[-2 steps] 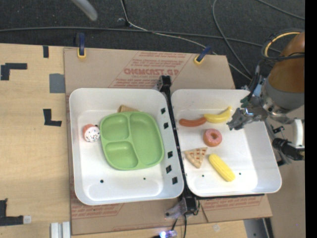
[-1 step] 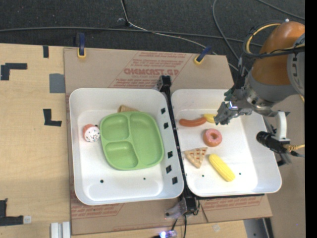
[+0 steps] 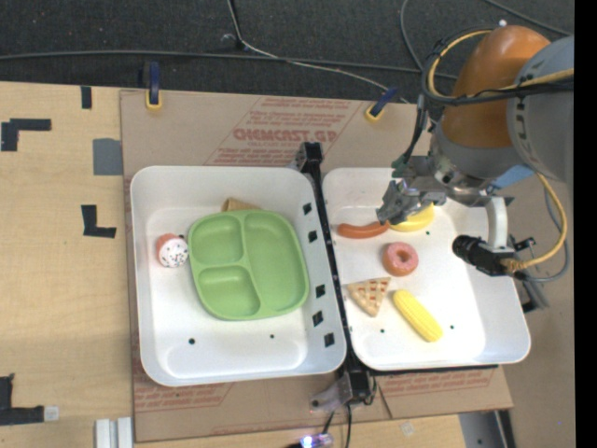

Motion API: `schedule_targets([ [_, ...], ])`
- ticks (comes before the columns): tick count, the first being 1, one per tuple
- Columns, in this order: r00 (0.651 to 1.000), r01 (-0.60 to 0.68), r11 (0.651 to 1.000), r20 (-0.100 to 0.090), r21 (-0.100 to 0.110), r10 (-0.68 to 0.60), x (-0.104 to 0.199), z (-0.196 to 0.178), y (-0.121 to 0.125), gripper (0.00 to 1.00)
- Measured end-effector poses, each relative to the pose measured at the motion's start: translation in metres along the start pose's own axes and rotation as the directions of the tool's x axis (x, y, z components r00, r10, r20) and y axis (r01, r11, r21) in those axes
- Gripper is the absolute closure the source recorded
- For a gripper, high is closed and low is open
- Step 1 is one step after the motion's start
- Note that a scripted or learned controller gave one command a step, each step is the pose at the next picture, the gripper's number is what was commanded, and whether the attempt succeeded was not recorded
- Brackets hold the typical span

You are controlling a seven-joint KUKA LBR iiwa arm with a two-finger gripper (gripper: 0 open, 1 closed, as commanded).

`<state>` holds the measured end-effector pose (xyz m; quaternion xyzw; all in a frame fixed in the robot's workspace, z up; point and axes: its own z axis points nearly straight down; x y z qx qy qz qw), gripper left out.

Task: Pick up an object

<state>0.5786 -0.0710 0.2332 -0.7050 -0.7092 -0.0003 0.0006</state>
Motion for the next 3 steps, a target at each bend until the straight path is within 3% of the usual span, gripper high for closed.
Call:
schedule_targets([
  [3,1.0,-0.001,1.0,0.001,0.0,0.001,0.14,0.023,0.039,1.0],
])
